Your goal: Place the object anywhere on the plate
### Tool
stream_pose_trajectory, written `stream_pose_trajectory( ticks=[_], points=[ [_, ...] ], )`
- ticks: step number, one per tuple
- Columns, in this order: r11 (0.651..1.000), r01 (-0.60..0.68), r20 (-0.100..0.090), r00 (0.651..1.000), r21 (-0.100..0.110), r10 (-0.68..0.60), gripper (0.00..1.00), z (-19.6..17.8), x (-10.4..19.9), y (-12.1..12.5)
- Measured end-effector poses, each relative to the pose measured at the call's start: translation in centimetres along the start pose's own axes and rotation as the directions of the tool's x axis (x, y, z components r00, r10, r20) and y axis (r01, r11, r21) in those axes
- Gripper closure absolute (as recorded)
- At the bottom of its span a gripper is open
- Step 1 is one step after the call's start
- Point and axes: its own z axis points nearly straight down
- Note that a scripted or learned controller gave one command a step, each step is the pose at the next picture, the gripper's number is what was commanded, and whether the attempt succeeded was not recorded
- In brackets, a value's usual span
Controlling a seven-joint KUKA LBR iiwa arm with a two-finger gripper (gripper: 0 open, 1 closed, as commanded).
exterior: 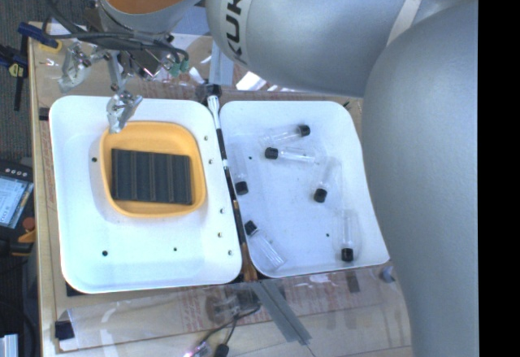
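Two shallow white bins sit side by side on the bench. The left bin holds one yellow plate, squarish with rounded corners, its centre covered by a dark ribbed panel. The right bin holds clear vials with black caps, scattered apart from one another: I count six, though the one low on the left edge is faint against the white and the count may be off by one. One vial lies near the top of the bin, a second just below it, a third towards the middle, a fourth near the lower right corner, a fifth at the lower left, and a cap shows against the left wall.

The pincer hangs over the top edge of the left bin, just above the plate's upper left corner. Its fingers look close together, and no vial shows between them. All vials lie in the right bin, none on the plate.
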Motion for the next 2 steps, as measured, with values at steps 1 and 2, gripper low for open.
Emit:
stream_pose_trajectory(
  ticks=[1, 2],
  points=[
    [0.999, -0.053, -0.005, 0.999, -0.002, 0.053, 0.0, 5.6, 3.5, 1.9],
    [0.995, 0.095, -0.005, 0.995, -0.004, -0.095, 0.0, 11.9, 3.5, -0.1]
  ],
)
